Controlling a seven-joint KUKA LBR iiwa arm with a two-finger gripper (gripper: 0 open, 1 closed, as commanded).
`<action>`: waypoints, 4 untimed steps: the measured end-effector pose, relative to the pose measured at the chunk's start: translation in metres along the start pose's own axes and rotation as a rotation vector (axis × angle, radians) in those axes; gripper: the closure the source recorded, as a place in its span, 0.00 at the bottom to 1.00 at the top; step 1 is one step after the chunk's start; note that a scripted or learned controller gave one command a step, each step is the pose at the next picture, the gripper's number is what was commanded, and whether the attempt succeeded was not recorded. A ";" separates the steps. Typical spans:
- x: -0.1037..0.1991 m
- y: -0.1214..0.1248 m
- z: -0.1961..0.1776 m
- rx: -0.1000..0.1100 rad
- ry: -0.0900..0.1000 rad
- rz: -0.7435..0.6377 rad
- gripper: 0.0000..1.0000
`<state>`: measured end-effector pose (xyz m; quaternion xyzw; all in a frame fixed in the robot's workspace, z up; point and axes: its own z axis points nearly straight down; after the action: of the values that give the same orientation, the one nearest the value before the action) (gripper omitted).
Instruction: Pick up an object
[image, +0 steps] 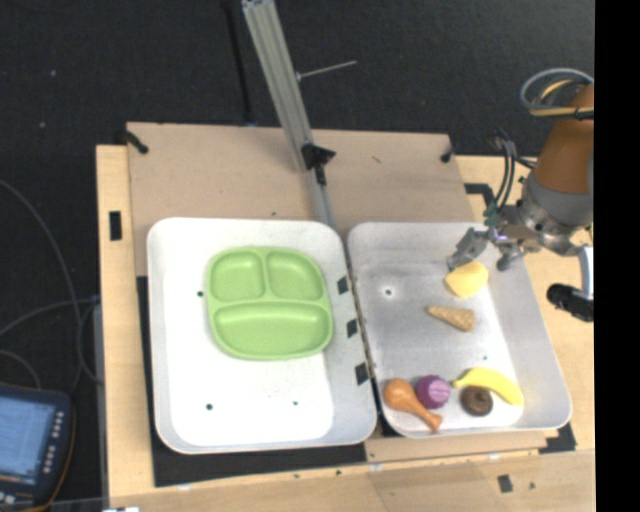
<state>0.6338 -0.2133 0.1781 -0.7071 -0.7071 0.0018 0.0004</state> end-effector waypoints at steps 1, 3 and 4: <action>0.000 0.008 0.058 0.001 0.001 -0.003 0.00; -0.002 0.016 -0.004 -0.009 0.000 -0.004 1.00; -0.005 0.017 -0.040 -0.009 -0.001 -0.005 1.00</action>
<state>0.6507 -0.2178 0.2181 -0.7054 -0.7088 -0.0012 -0.0030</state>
